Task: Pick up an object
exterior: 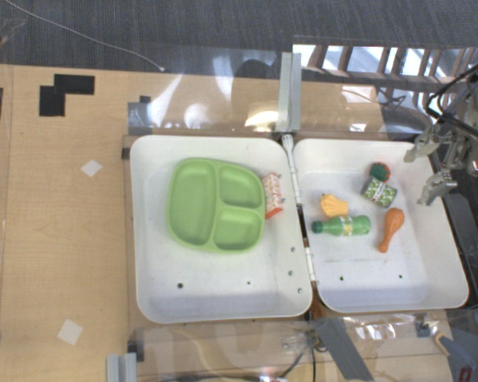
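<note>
The right bin [430,285] holds a green bottle [342,227] lying on its side, a small yellow toy [333,206] just above it, a green can with a red top [378,188] and an orange drumstick-shaped toy [391,228]. My gripper [427,169] hovers at the right bin's upper right rim, to the right of the can. Its two metal fingers [421,146] are spread apart, open, with nothing between them.
In the left bin [215,293] lie a green divided plate [217,205] and a red-and-white packet [272,195] against the plate's right side. A metal divider post [289,94] stands behind the seam between the bins. Cables hang by the arm at the right.
</note>
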Controlling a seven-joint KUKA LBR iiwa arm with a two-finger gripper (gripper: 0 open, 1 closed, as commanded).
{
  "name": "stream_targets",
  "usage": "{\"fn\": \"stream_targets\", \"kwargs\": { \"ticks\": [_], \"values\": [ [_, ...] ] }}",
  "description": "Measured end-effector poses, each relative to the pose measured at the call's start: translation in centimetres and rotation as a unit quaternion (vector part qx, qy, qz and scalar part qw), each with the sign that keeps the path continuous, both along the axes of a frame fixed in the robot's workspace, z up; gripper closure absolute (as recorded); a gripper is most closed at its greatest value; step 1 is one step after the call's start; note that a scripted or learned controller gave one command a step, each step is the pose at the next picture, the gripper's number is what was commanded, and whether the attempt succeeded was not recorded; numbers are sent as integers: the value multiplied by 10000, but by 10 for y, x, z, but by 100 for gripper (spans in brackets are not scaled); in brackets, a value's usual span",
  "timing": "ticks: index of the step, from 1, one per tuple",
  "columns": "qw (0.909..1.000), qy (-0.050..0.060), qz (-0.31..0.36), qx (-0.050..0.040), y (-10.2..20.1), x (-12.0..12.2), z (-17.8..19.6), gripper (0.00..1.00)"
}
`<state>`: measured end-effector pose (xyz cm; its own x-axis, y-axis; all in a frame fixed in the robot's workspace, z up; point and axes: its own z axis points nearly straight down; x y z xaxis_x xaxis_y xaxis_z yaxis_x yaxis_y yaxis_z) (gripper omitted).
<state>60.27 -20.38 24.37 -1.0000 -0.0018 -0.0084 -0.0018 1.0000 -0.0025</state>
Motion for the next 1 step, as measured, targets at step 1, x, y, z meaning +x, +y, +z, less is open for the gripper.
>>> {"fn": "stream_targets", "kwargs": {
  "ticks": [1],
  "values": [
    [9945,0,-1043,12,-2,-82,-150,0]
  ]
}}
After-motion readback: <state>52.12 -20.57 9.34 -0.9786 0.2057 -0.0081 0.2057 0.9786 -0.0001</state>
